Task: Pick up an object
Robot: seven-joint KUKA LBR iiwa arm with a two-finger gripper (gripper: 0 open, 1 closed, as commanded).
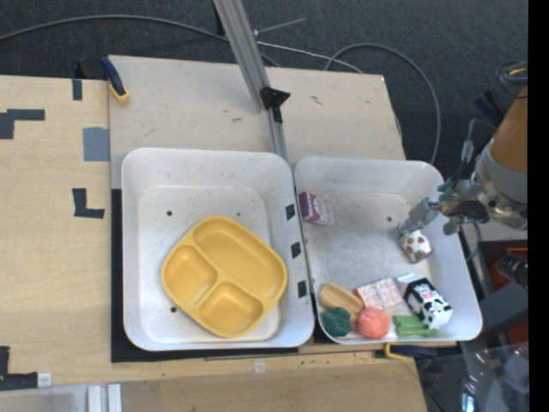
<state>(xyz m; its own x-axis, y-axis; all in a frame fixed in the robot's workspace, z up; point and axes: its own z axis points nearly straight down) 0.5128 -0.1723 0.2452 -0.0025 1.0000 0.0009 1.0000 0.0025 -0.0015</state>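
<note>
— What do you see at the near edge?

— In the right bin (pixel 446 178), a row of small things is packed against the near rim: bread (pixel 340 297), a green lump (pixel 336 321), a red ball (pixel 372 323), a pink packet (pixel 379 293), a green stick (pixel 413 325) and a cow toy (pixel 427 303). They touch each other or almost touch, so I have little room there.

— And the left bin (pixel 137 170)?

— A yellow plate (pixel 225 275) takes its near half, close to the wall between the bins.

— Where is the gripper (pixel 412 221)?

— It comes over the right rim, above the right side of the right bin. A spotted cube (pixel 416 245) lies just beside it, on the near side, by the right wall. I see nothing held. Whether the gripper is released or clenched, I cannot tell.

— Is there open floor?

— Yes, the middle of the right bin is bare. Farther, a purple carton (pixel 317 209) stands alone near the dividing wall. Behind the bins a grey pole (pixel 244 41) rises from the far edge.
</note>
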